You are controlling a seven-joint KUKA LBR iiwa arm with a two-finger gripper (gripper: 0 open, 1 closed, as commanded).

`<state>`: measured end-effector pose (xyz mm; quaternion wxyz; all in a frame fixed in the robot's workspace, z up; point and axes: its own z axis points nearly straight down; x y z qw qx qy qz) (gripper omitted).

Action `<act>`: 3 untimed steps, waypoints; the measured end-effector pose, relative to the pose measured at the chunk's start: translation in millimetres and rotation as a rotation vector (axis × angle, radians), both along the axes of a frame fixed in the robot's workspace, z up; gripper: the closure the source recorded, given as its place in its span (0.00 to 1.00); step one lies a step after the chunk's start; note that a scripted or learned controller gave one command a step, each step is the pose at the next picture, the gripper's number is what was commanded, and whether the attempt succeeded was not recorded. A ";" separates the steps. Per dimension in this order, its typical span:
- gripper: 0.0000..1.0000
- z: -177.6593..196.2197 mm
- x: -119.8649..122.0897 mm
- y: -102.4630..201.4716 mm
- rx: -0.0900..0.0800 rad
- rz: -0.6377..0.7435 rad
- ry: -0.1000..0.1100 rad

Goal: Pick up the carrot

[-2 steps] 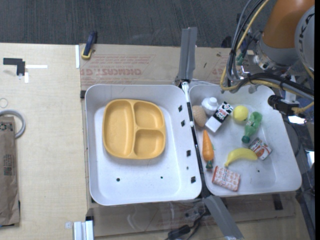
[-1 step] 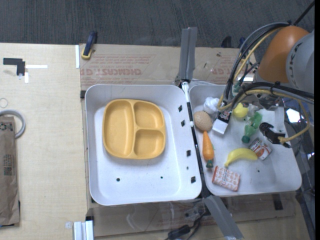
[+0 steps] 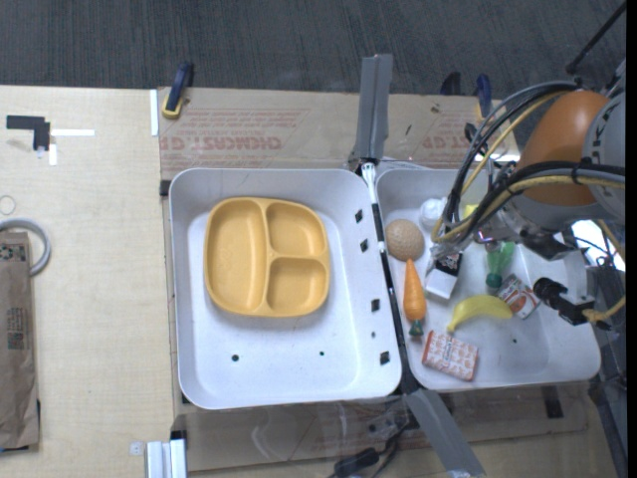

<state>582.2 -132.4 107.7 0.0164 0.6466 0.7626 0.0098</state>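
The carrot [image 3: 413, 289] lies in the right bin [image 3: 528, 366] along its left wall, orange with a small green end pointing toward the front. My gripper [image 3: 447, 258] hangs low over the bin just right of the carrot's upper end, under a loop of yellow and black cables. It is beside the carrot, not around it. A white block [image 3: 440, 284] sits directly below the gripper.
In the right bin are a tan egg-shaped ball [image 3: 403, 238], a banana [image 3: 479, 311], a red-and-white packet [image 3: 450, 356], a green bottle [image 3: 499, 261] and a small carton [image 3: 519, 298]. The left bin [image 3: 199, 357] holds a yellow divided plate [image 3: 267, 257].
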 end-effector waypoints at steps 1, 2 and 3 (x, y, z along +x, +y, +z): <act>0.00 -1.0 -61.5 13.2 -0.007 0.169 0.000; 0.00 82.9 -104.8 41.4 0.005 0.041 0.040; 0.00 4.2 -91.6 15.9 0.001 0.065 0.016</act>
